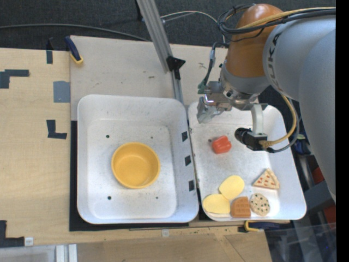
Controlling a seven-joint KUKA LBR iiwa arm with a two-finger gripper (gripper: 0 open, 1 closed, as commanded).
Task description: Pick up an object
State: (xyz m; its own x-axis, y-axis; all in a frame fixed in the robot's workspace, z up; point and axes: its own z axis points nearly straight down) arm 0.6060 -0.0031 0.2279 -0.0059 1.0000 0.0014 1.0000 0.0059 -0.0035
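Just below the fingers, red block.

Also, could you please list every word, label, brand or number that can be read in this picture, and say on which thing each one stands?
"KU": dark letters running down the grey arm, next to its orange band; the rest of the word is out of sight.
No other text: the two white bins, the yellow bowl and the toy foods bear no readable print.

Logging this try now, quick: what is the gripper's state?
Gripper: cannot be told; it hangs over the right bin's far end, above the red object.
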